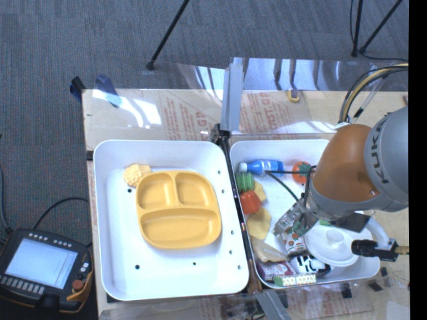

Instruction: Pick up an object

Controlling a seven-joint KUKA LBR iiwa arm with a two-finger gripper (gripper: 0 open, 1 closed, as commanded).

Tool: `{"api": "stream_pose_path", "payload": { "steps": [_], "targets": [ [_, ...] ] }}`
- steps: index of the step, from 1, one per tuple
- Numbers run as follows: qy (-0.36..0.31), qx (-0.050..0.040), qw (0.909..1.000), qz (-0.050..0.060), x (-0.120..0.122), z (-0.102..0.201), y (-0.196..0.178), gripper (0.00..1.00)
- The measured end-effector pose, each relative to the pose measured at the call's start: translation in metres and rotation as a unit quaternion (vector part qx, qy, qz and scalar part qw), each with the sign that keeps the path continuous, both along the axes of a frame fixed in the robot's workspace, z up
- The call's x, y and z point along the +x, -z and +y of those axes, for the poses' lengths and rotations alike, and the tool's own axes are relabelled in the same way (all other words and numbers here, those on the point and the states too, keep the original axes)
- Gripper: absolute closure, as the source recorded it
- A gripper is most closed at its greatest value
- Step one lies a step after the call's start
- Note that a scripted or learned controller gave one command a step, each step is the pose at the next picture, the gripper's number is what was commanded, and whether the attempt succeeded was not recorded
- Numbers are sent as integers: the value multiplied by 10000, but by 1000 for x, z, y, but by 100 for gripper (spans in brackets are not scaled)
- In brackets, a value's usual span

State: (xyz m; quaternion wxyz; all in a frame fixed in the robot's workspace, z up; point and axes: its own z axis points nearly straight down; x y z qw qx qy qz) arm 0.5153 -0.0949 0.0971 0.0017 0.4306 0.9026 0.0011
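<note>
Tons of stuff crammed in the right bin (347, 143) under the gripper (293, 224), can't tell if it's open or holding anything, so it could easily snag the white bowl (331, 247) or slip off.

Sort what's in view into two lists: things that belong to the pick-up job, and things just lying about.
Job:
- gripper, low in the right bin
- blue bottle
- red and green toy pepper
- white lidded cup

Lying about:
- yellow divided plate in the left bin
- small yellow toy beside the plate
- control pendant on the floor
</note>
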Motion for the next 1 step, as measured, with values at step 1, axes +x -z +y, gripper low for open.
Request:
{"api": "stream_pose_path", "payload": {
  "steps": [1],
  "targets": [
    [1827,1,9832,-6,45,15,-131,100]
  ]
}}
